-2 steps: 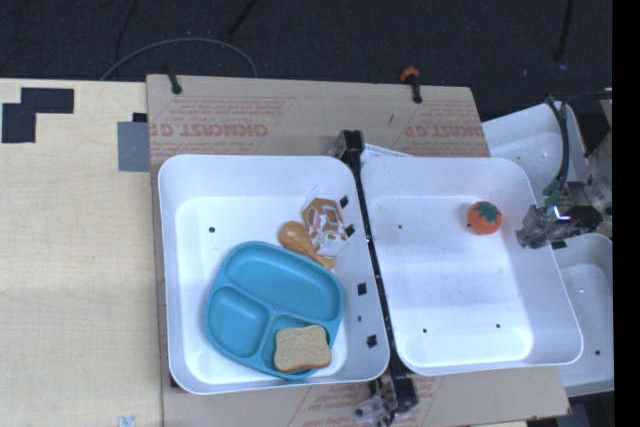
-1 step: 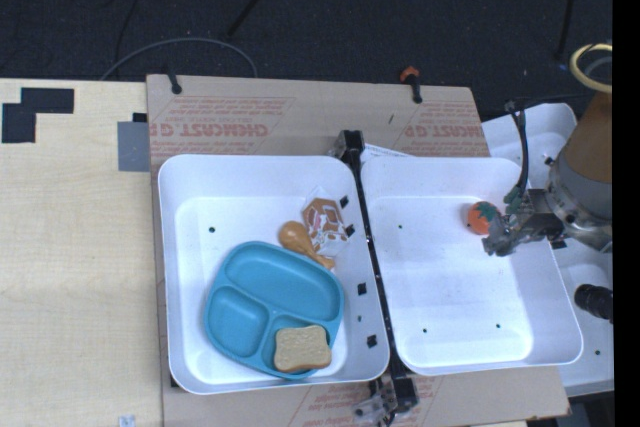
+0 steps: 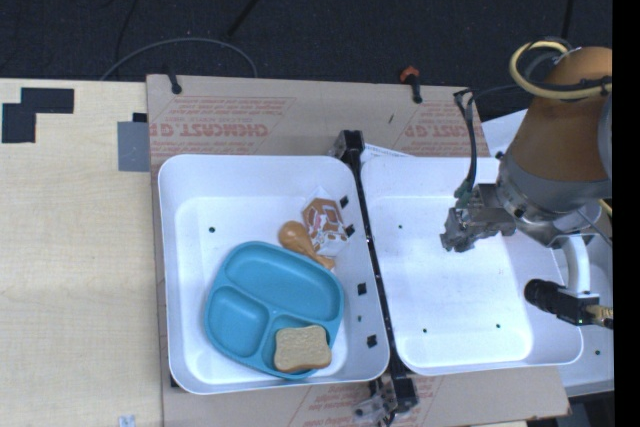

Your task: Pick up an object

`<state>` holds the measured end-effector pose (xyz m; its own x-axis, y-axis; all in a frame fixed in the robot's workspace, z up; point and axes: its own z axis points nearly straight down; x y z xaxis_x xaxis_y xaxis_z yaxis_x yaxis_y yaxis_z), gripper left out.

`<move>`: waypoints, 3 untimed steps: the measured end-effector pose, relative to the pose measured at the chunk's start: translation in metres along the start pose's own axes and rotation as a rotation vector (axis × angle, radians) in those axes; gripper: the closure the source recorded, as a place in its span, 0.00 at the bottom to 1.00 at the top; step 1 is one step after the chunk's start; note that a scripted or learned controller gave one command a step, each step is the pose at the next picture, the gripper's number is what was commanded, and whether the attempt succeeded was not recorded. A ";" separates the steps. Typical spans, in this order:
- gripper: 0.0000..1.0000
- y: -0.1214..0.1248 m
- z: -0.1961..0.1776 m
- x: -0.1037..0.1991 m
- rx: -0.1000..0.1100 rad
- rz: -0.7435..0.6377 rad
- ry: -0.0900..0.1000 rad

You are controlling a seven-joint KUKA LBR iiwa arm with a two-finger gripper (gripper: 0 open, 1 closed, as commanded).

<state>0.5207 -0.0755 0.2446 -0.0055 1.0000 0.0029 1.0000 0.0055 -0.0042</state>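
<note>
In the left bin lies a blue divided plate with a tan slice of bread in its near compartment. Just behind the plate sit a tan wooden spoon-like piece and a small brown-and-white wrapped item. My gripper hangs over the right bin, in its middle right part, far from all these things. Nothing shows between its fingers.
The two white bins stand side by side on a cardboard sheet, divided by a black clamp strip. To the left of the bins is pale wooden bench top. The arm's grey body covers the right bin's far right corner.
</note>
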 end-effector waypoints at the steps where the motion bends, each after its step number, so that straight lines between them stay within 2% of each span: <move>1: 1.00 0.013 -0.001 0.056 -0.001 0.000 -0.001; 3: 1.00 0.011 0.022 0.158 0.002 0.001 -0.002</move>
